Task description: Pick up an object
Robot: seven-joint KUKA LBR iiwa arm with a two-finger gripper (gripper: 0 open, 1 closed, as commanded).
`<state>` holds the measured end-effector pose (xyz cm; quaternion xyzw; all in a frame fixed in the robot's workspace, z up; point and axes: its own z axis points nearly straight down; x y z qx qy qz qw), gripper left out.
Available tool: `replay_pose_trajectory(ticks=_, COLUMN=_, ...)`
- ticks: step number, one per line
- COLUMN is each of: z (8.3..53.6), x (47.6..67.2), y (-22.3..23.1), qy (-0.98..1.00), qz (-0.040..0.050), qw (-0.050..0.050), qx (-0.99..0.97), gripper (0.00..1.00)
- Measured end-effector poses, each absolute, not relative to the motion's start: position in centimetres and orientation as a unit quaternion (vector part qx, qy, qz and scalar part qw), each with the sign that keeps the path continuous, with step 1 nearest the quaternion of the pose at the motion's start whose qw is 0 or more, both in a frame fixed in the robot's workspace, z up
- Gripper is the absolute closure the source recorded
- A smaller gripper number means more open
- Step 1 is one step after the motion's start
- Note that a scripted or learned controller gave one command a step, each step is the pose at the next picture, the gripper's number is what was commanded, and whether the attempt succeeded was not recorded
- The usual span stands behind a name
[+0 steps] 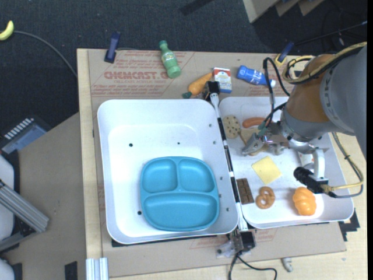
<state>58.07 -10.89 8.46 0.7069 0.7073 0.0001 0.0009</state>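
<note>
**Crowded right bin, thin targets: a closing grip may come up with nothing**

The tabletop (145, 69) carries both bins. The arm (326, 98) reaches in from 3 o'clock and covers the 1 to 3 o'clock part of the right bin (280, 214). The left bin (116, 127) holds just a blue divided plate (179, 192) toward its 6 o'clock side, well away from the action.

The pincer (256, 146) sits low in the right bin, near that bin's centre-left. Whether it is spread or pressed together cannot be told from this slant, and nothing can be seen in its grip.

The likely picks lie around it:
- An orange fruit (304, 201) at 5 o'clock, well apart.
- A yellow slice (266, 170) just beside it at 5 o'clock.
- A brown bar (244, 191) at 6 o'clock, against the bin wall.
- A cookie (232, 125) at 10 o'clock.
- A pretzel (266, 198) at 6 o'clock, past the slice.
- A sausage (254, 122) near it at 12 o'clock.

The main risk, as I judge it, is an empty close. The slice, cookie and bar lie flat on the floor of the bin, so the pincer could skate over them or push them aside. The sausage looks round and could roll away. The bar's place beside the wall leaves little room to straddle it.
</note>
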Motion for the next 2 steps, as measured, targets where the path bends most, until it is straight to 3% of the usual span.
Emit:
replay_pose_trajectory(ticks=1, z=8.4, x=52.2, y=-10.6, qy=0.707, qz=-0.0003, qw=0.000, qx=0.707, gripper=0.00)
replay_pose_trajectory(ticks=2, z=9.5, x=52.3, y=-10.7, qy=0.706, qz=0.0002, qw=0.002, qx=0.708, gripper=1.00)
